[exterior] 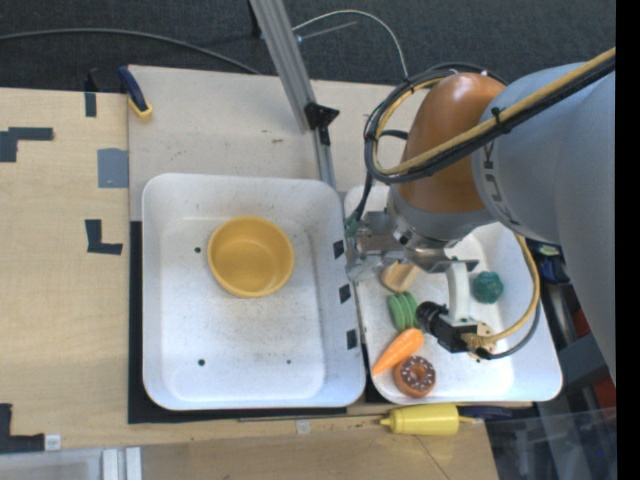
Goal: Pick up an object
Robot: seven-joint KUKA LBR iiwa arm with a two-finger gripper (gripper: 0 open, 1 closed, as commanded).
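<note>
Hand [400, 268] low in right bin [520, 380] above green toy [402, 310], finger state impossible to tell.

No text, label, brand, number or sign can be read anywhere in the camera view. The dark tape marks on the pale wooden worktop [60, 268] are plain shapes, not letters, and the yellow round plastic bowl [251, 256] and the shallow white left bin [170, 368] bear no print.
</note>
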